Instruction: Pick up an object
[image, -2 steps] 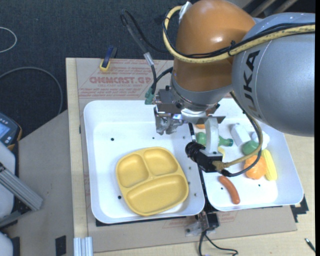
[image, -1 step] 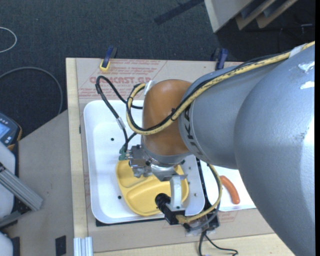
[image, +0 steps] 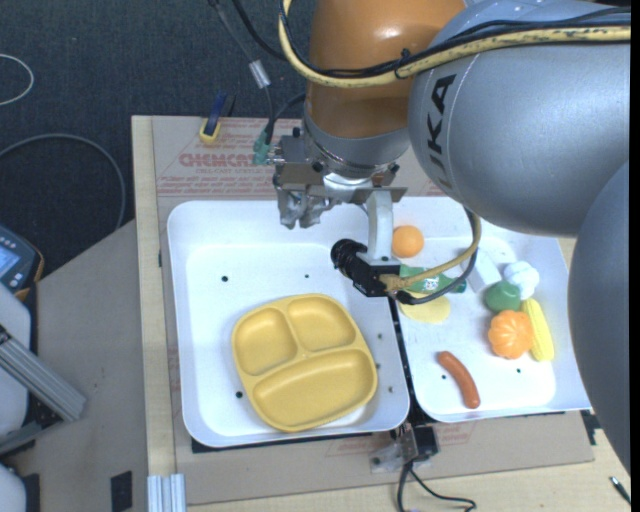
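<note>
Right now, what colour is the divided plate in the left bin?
Yellow, seen in the camera view: the plate.

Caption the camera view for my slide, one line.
KUKA arm's gripper hovers over the left bin beside a yellow divided plate; toy food, including a sausage, fills the right bin.

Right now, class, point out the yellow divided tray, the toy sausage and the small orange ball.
yellow divided tray (image: 303, 362), camera view, on the ridge between its compartments.
toy sausage (image: 460, 379), camera view, on the middle of its length.
small orange ball (image: 407, 241), camera view, on its visible centre.
</note>
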